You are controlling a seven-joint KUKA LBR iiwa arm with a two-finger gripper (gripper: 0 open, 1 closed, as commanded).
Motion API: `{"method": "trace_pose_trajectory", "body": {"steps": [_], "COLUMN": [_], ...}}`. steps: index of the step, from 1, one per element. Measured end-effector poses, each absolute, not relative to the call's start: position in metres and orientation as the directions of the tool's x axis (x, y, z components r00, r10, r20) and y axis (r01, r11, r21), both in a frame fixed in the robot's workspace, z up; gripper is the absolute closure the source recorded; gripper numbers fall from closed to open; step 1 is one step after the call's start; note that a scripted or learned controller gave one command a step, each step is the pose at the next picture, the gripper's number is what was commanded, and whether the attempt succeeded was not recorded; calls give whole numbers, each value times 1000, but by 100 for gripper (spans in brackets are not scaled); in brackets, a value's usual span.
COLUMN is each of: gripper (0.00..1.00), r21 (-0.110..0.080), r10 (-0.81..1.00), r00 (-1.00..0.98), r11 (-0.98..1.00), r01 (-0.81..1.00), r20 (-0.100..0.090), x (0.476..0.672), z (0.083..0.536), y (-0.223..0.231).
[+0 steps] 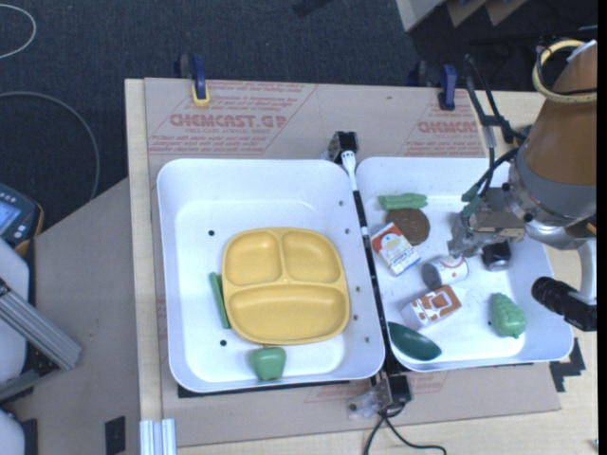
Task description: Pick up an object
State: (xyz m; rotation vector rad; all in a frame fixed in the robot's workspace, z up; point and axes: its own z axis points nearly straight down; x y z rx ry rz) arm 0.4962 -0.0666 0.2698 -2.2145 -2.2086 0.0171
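One grey lump beside claw

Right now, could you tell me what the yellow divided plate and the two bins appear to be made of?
The yellow divided plate looks like moulded plastic, matte to satin: uniform colour, soft rounded dividers, faint sheen. The left bin and right bin look like thin glossy white plastic, possibly vacuum-formed, judging by rounded corners and bright highlights; painted metal cannot be ruled out.

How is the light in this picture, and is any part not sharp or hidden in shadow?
Camera view: even, soft light with faint shadows; the yellow plate and white bins are fairly sharp, without strong glare; the small things near the gripper look slightly soft, and the arm covers part of the right bin.
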Motion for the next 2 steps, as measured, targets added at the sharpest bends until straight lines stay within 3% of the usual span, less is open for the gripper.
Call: {"method": "trace_pose_trajectory", "body": {"steps": [1, 2], "gripper": [100, 100], "r21": [7, 11], "r10": [1000, 1000], "r00": [-7, -8], "r11": [7, 8], "r01": [1000, 1000], "r20": [1, 2], "x": [479, 482], "z": [354, 425], "y": [2, 72]}}
